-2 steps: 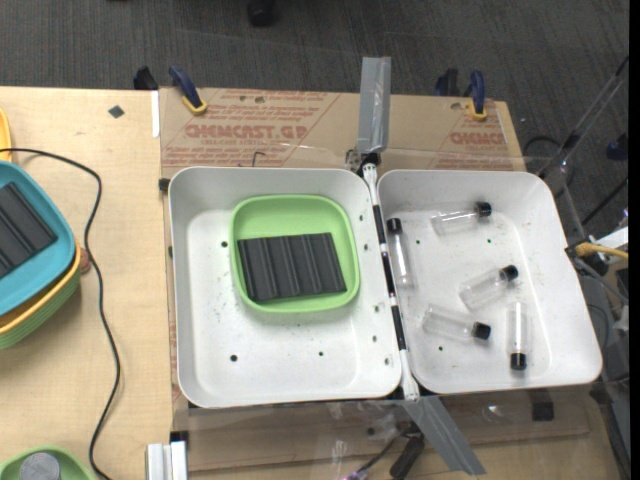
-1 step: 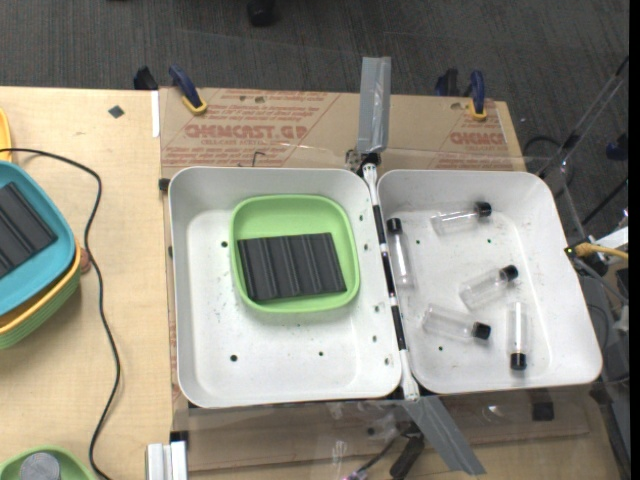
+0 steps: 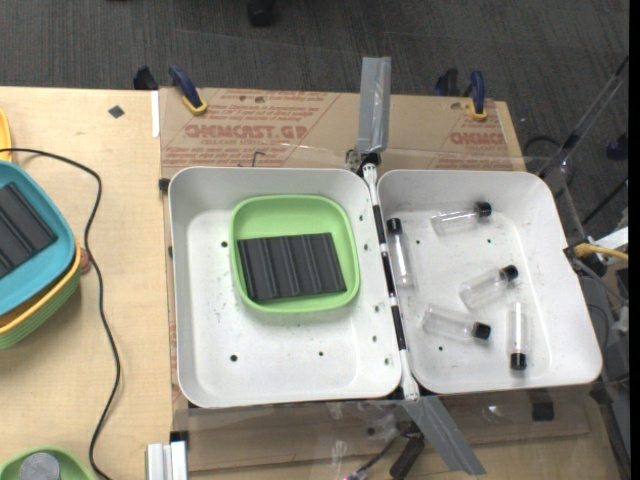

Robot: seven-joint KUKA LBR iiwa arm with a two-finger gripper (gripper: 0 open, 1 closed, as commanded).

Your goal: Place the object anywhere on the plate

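Though unpicked, vials (image 3: 488,286) beside plate (image 3: 294,255)

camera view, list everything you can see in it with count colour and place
bins: 2, white, side by side on the bench
plate: 1, green, in the left bin
ridged pad: 1, dark grey, lying on the plate
vials: 5, clear with black caps, scattered in the right bin
cardboard sheet: 1, brown, under and behind the bins
clamps: 2, blue and yellow, at the cardboard's far edge
stacked plates: teal over yellow, at the view's left edge
cable: 1, black, across the wooden bench on the left
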